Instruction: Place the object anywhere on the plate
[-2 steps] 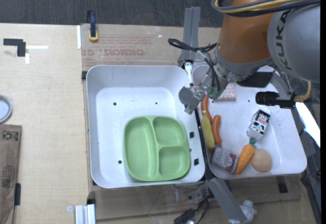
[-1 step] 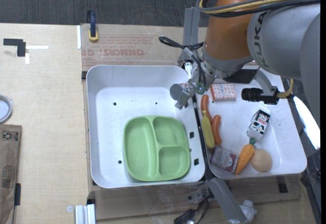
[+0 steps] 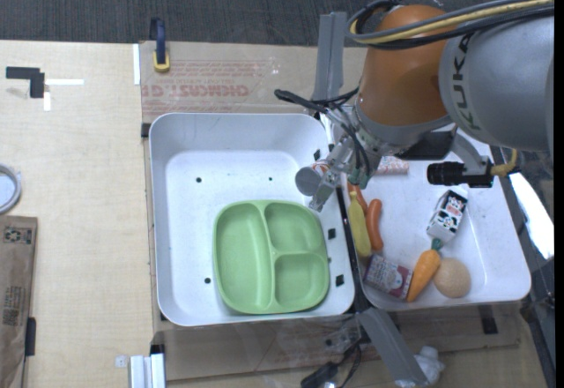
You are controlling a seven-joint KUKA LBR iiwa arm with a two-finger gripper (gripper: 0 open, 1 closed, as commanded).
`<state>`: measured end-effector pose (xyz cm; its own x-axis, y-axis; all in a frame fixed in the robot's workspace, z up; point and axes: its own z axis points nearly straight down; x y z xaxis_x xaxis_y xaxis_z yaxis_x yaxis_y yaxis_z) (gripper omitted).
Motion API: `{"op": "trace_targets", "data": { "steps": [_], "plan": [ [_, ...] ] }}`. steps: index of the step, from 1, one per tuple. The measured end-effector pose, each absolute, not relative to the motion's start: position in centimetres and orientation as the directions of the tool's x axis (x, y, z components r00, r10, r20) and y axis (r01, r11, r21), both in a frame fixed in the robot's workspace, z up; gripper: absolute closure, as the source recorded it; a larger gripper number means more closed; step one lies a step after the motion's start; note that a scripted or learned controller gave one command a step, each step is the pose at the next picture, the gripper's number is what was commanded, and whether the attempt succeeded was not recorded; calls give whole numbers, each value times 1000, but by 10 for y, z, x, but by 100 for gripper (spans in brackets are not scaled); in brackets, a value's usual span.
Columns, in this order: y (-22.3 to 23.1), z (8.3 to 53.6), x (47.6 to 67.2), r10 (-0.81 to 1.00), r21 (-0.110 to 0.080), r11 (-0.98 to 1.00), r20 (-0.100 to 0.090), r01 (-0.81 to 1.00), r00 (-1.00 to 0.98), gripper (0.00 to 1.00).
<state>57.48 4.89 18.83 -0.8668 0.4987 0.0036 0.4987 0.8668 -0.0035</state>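
A green divided plate [image 3: 271,256] lies in the left bin [image 3: 176,201], toward its front right. My gripper [image 3: 324,179] hangs over the wall between the two bins, just above the plate's far right corner. The wrist hides its tips. Beside it in the right bin [image 3: 493,285] lie a yellow banana [image 3: 357,223] and an orange-red sausage [image 3: 374,226]. An orange carrot [image 3: 425,270], a beige egg [image 3: 452,278], a small cow-print carton [image 3: 448,215] and a red packet [image 3: 388,276] lie further right and toward the front.
A flat pale packet [image 3: 393,167] lies at the back of the right bin, partly under the arm. A blue-and-yellow clamp [image 3: 159,47] stands behind the left bin. A tape roll [image 3: 7,190] rests at the bench's left edge.
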Motion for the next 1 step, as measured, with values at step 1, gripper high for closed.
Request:
{"op": "trace_targets", "data": {
  "steps": [1],
  "plan": [
    [90, 188, 534, 379, -3, 926, 4, 379, -926, 100]
  ]
}}
